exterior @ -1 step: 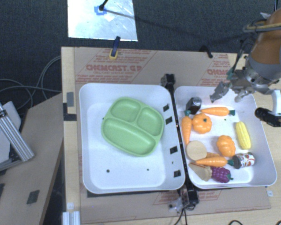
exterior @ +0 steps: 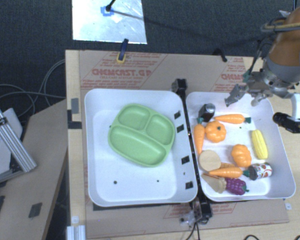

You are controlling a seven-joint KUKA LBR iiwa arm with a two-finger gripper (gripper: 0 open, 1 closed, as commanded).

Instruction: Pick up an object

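My gripper (exterior: 247, 97) hangs above the far edge of the right bin (exterior: 286, 174), its two grey fingers (exterior: 233, 95) spread open with nothing between them. Below it in the bin lie a carrot (exterior: 231, 118), a small pumpkin (exterior: 216, 131), a second carrot (exterior: 199, 139) along the left wall, a yellow corn cob (exterior: 259, 144) and an orange pepper (exterior: 241, 155). Nearer the front are a tan disc (exterior: 210, 160), a third carrot (exterior: 225, 172), purple grapes (exterior: 236, 186) and a small can (exterior: 261, 171). A dark shiny object (exterior: 206, 111) sits at the far left corner.
The left bin (exterior: 105, 184) holds a green divided plate (exterior: 141, 134). A black clip strip (exterior: 186, 134) runs along the wall between the bins. Cardboard (exterior: 140, 71) lies under both bins. A metal frame (exterior: 7, 139) stands at the far left.
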